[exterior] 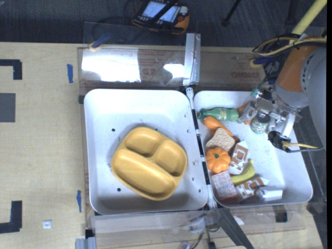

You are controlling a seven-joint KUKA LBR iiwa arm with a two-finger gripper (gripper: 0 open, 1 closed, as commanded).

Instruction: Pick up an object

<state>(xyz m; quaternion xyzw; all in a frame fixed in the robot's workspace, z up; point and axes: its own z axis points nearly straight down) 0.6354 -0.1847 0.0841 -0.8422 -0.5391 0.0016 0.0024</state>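
1. Nearest the camera, a heap of small toy foods is being seen along the left side of the right bin (298, 183): a pumpkin (218, 160), a banana (243, 174), a cracker (223, 138), a carrot (214, 123) and a green bottle (218, 114).
2. A yellow divided tray (149, 162) is being carried by the left bin (98, 139).
3. These toys are being judged light, stiff and smooth; the pumpkin, rounded and lying on top, is being judged best taken across its middle, though slipping is being risked.
4. The tool (264, 119) is being seen above the right bin's far end, just beside the bottle; nothing is being shown gripped by it, and how wide it is set cannot be told.
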